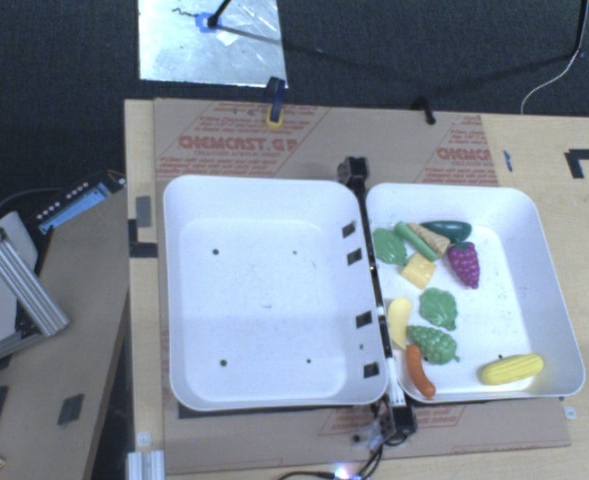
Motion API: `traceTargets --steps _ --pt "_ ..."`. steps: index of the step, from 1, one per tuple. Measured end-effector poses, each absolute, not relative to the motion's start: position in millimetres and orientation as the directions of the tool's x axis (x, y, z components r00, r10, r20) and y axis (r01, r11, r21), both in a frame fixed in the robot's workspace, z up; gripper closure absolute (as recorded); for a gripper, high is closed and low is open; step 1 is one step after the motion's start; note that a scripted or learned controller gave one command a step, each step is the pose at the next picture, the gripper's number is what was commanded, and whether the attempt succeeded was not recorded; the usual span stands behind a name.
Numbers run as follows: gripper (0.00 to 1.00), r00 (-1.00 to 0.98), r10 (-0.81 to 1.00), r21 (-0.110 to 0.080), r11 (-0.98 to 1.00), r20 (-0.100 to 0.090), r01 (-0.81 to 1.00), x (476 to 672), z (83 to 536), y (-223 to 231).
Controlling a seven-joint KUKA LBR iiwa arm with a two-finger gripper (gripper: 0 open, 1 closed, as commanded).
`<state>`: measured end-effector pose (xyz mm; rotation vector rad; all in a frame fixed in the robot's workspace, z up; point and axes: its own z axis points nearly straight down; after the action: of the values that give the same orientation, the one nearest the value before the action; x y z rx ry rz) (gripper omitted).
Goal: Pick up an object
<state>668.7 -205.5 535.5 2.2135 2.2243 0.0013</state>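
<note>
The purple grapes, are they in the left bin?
No, the purple grapes lie in the right bin among the other toy foods.

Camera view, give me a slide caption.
Toy produce clustered in the right bin; left bin beside it.

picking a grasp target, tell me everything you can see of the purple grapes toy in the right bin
The purple grapes are a small toy bunch that looks like moulded plastic, dark magenta with a bumpy surface, wider at the top and tapering to a point toward the bin's near side. It lies flat on the floor of the right bin, in the far half. Its top end sits right against the dark green vegetable, apparently touching; bare white floor surrounds the rest.
</note>
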Motion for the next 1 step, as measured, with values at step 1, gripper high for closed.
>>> traceTargets --steps 1 --pt "1.0 -0.006 1.0 0.003 0.006 0.0 1.0 622.8 536.4 -179.1"
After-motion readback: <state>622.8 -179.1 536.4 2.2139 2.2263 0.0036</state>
